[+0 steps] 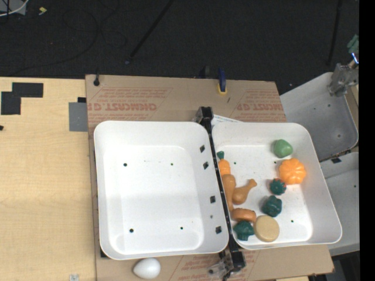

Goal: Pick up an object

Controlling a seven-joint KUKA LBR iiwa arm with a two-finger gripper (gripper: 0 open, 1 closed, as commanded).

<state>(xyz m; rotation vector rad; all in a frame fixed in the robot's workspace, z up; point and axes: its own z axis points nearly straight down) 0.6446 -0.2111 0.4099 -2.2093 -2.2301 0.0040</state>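
Floor [176,28]: dark, upper frame, loose cables across it | bench [35,174]: pale wood, left side, black patches upper left | cardboard sheet [152,101]: brown, red print, centre | grey metal plate [319,113]: right | blue clamp [222,81]: top edge of cardboard

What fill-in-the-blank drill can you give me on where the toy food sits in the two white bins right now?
1. All the toy food lies in the ____ shallow white bin.
2. The round orange pumpkin toy lies just below the light ____ rounded toy.
3. The white egg-shaped object rests ____ the bins, on the cardboard sheet.

Missing words: right; green; outside
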